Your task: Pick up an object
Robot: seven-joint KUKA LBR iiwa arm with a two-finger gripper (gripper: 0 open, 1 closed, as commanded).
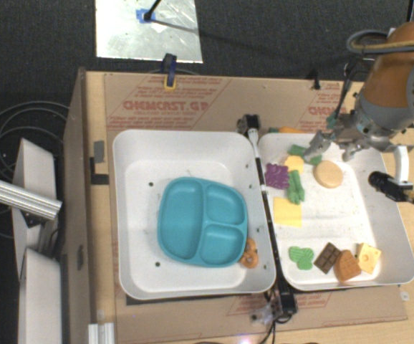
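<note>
Gripper (334,149): fingers spread, holding nothing, over far part of right bin (390,224). Tan round piece (329,174): lying in that bin just near-side of the fingertips, beside green piece (296,150).

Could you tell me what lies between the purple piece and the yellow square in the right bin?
In the camera view, a green piece lies between the purple piece and the yellow square, in the right bin.
</note>
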